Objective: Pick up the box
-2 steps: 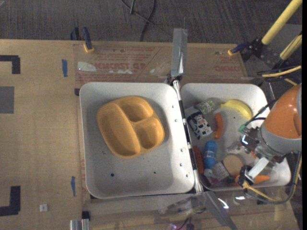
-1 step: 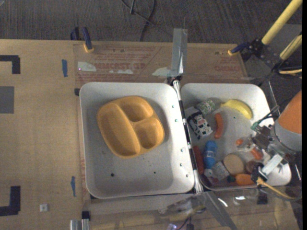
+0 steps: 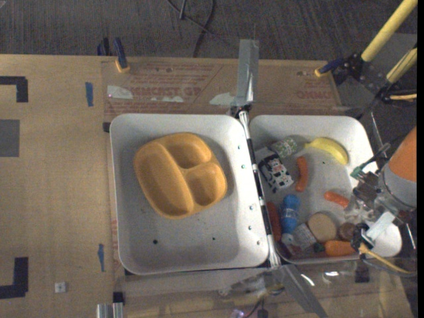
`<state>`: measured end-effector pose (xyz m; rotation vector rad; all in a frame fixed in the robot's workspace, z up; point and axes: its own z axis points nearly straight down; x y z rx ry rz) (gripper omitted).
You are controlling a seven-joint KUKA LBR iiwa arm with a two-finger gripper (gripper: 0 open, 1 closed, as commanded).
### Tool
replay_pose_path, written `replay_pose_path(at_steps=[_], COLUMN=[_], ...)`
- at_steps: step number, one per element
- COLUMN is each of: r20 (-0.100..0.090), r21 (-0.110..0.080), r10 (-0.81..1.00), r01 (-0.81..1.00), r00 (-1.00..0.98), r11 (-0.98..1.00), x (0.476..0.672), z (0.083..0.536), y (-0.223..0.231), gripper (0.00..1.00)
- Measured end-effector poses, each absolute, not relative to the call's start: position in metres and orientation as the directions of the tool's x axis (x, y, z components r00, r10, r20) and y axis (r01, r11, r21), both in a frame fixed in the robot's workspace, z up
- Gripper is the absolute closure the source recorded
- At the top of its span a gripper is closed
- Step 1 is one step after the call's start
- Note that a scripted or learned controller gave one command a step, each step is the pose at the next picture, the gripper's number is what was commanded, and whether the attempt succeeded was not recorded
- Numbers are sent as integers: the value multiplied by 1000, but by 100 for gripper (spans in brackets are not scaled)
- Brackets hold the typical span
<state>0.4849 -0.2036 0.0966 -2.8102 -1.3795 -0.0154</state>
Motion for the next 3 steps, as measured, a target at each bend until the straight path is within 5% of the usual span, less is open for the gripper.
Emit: replay_pose_path(at_steps=[1, 2, 3], r20=[4, 6, 4], r21=[6, 10, 5], r10=[761, 761, 740], r01=[761, 761, 740], r00=[649, 649, 672], r11=[-649, -649, -672], x=[482, 483, 481], z=[88, 88, 87], y=[-122, -122, -158], gripper=[100, 0, 0])
